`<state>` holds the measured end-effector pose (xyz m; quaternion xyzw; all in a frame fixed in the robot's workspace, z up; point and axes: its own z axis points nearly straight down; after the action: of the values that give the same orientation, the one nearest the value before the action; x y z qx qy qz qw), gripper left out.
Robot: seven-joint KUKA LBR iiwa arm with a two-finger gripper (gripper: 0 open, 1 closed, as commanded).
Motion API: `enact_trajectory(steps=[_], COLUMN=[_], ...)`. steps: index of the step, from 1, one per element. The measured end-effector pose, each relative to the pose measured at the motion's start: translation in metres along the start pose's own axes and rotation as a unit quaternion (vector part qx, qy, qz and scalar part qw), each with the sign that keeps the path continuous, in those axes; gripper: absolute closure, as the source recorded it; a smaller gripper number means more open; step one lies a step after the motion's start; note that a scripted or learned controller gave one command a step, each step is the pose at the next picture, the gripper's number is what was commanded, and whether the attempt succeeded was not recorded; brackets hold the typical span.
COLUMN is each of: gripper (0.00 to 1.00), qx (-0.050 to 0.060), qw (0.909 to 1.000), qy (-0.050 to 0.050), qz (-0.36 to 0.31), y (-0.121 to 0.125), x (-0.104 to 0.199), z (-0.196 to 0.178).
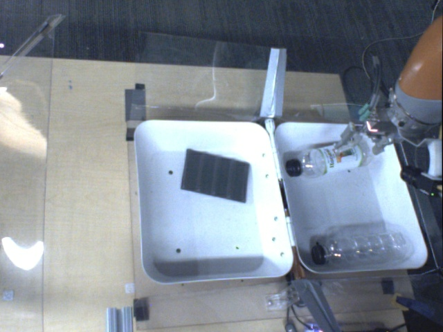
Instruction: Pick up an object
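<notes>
A small clear bottle (322, 162) with a black cap and a label lies in the far part of the right bin (387, 206), cap pointing left. My gripper (363, 140) is at the bottle's right end, touching or just above its base. A larger clear bottle (360, 246) with a black cap lies along the near wall of the same bin. A dark grey ribbed rectangular pad (215, 175) lies flat in the left bin (208, 241).
The arm's orange band (423, 64) and grey wrist stand over the right bin's far right corner. A metal divider post (273, 81) rises behind the seam between the bins. Cables run along the right side.
</notes>
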<state>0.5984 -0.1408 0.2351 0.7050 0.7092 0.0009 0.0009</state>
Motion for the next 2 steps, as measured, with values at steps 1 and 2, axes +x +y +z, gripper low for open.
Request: enact_trajectory(steps=[1,2], gripper=[0.00,0.00], qx=[-0.001,-0.004], qw=[0.9918,0.9744], qy=[0.000,-0.002], qz=[-0.128,-0.225], y=[0.071,0.011], x=[-0.002,-0.013], z=[0.126,0.146])
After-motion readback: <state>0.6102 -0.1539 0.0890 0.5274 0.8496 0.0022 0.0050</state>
